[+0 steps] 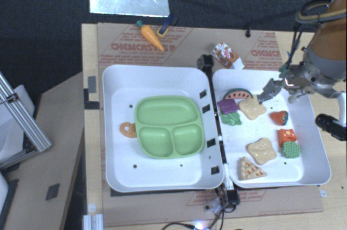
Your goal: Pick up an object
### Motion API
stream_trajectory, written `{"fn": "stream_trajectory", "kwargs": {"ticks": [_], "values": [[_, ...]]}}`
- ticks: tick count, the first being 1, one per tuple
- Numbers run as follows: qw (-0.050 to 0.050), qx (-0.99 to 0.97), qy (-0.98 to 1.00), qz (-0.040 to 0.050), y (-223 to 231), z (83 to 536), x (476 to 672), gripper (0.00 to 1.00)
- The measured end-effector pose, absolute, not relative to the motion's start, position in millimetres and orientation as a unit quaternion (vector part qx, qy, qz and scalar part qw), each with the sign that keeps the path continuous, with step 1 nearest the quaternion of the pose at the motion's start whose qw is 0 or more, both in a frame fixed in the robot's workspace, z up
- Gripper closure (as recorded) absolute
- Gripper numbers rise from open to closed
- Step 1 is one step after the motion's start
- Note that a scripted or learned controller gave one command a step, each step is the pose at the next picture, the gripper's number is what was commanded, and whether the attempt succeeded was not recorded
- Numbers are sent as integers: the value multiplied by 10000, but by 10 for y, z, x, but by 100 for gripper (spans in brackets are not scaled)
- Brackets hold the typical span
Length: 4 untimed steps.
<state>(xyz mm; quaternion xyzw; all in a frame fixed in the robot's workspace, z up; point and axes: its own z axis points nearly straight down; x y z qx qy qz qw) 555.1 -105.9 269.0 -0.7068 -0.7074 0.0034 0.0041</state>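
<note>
The right bin (pixel 314 169) is being crowded with toy food: a watermelon slice (pixel 238 95), a cracker (pixel 252 109) just below it, a strawberry (pixel 280 117), toast (pixel 262 150) and a pizza wedge (pixel 250 169). The gripper (pixel 269 91) is being held low at the cracker's 1 o'clock, the arm (pixel 325 61) slanting in from 3 o'clock; whether the claw is spread cannot be told.

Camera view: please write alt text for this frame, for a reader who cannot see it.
The gripper of the grey arm hovers over the right bin, just above a tan toy cookie among toy foods including a watermelon slice and a strawberry. The left bin holds a green divided plate and a small pretzel.
</note>
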Motion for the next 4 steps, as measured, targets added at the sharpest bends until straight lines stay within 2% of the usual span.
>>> {"fn": "stream_trajectory", "kwargs": {"ticks": [1, 4], "values": [[-6, -7059, -7083, -5, -1056, 2756, 5570, 0], [4, -7067, -7075, 1, -1212, 1374, 5567, 0]]}}
